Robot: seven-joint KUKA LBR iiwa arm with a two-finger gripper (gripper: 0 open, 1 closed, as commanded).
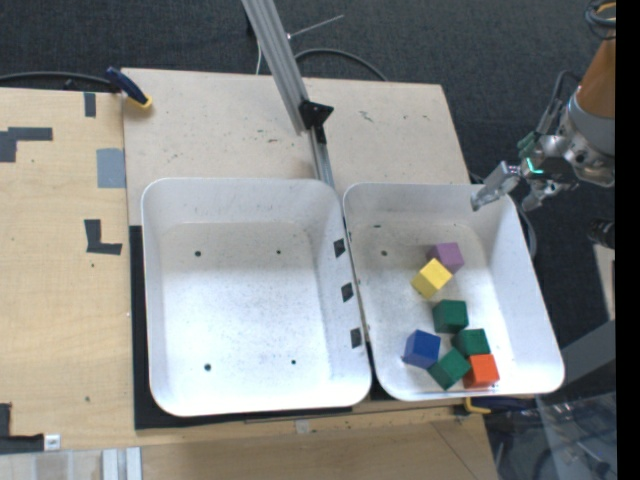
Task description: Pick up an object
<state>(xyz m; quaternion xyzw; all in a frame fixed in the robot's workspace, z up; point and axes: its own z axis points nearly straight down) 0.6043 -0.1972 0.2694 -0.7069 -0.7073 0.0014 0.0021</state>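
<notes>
From above, the two-finger metal gripper (pixel 508 185) hangs over the right white plastic bin's (pixel 528 268) far rim, fingers spread, holding nothing. Below and left of it lie small blocks; nearest are the purple cube (pixel 449 256) and yellow cube (pixel 432 278). They look light, rigid, smooth-faced: best pinched across opposite flat sides.

No legible text or labels anywhere.

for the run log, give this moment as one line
gripper: above right white bin's far right corner | holding: nothing visible | coloured cubes: in bin
</notes>
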